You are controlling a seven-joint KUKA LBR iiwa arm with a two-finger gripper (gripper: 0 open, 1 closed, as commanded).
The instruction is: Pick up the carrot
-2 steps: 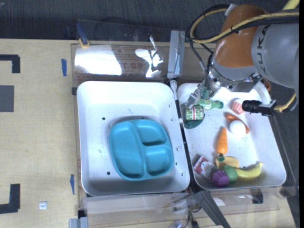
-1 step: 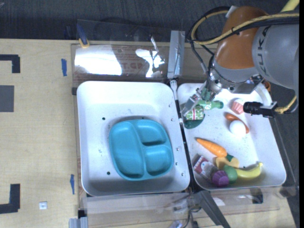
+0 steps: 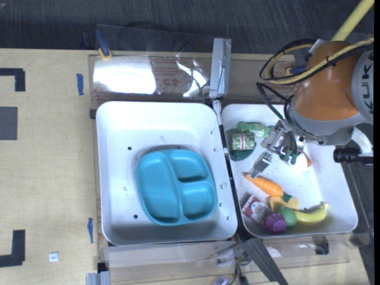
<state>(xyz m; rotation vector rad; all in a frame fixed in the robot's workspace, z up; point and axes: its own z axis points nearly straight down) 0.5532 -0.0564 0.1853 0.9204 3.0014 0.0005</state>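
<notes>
light wooden bench (image 3: 41, 177) under a dark carpeted floor strip at top; two shallow white bins side by side, left bin (image 3: 113, 129) and right bin (image 3: 338, 195). left bin carries a blue divided tray (image 3: 177, 186), well apart from the fingers, off to their left.

arm (image 3: 326, 94) enters from the right, orange band above the wrist, cables looped over it. gripper (image 3: 265, 158) hangs over the right bin, pointed down and to the left. fingers (image 3: 259, 167) look slightly spread with nothing between them, though the tips are small and blurred, so the gap is hard to judge.

carrot (image 3: 265, 186) lies on the right bin floor just below the fingertips, slanting down to the right, thin end nearest the tips. cannot tell if the tips touch it; it is not between them.

green packet (image 3: 243, 140) sits up-left of the fingers, near. beyond the carrot, further from the tips: banana (image 3: 312, 214), purple round item (image 3: 275, 222), a green piece and a yellow piece touching it, and a red-and-white packet (image 3: 252, 206) partly hidden under the heap. the wrist hides the bin's upper right part.
</notes>
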